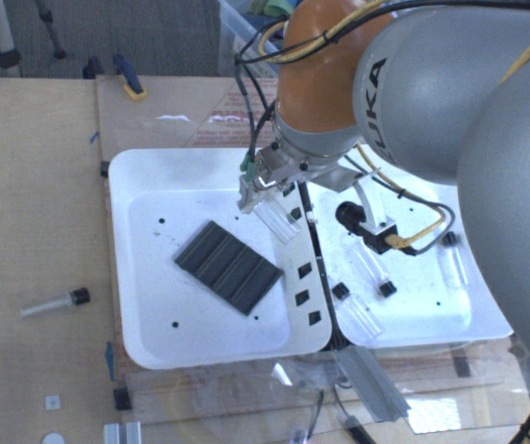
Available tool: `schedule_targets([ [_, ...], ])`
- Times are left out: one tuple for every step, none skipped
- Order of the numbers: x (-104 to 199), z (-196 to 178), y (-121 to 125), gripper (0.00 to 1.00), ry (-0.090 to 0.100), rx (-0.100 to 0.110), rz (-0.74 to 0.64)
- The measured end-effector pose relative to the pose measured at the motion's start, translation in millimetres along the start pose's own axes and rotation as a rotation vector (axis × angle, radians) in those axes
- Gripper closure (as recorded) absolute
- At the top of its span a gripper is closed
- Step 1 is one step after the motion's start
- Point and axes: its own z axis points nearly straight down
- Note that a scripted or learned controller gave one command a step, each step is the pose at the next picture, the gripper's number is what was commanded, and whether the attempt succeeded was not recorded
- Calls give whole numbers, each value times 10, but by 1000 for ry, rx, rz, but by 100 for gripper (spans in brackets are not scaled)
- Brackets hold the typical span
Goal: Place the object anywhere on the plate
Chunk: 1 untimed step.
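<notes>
Camera view: the gripper [272, 213] hangs over the right part of the left bin [144, 183], near the wall between the two bins. Its clear fingers [281, 218] point down and toward the plate [228, 266]; whether they are open or shut I cannot tell, and nothing can be made out between them. The plate, a dark ribbed slab, lies flat and tilted on the floor of the left bin, below and left of the fingers and apart from them. In the right bin [449, 317] lie clear tubes with black caps [380, 280].
</notes>
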Motion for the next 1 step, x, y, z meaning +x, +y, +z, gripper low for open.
schedule_targets([
  [67,155,728,100,-1,2,555],
])
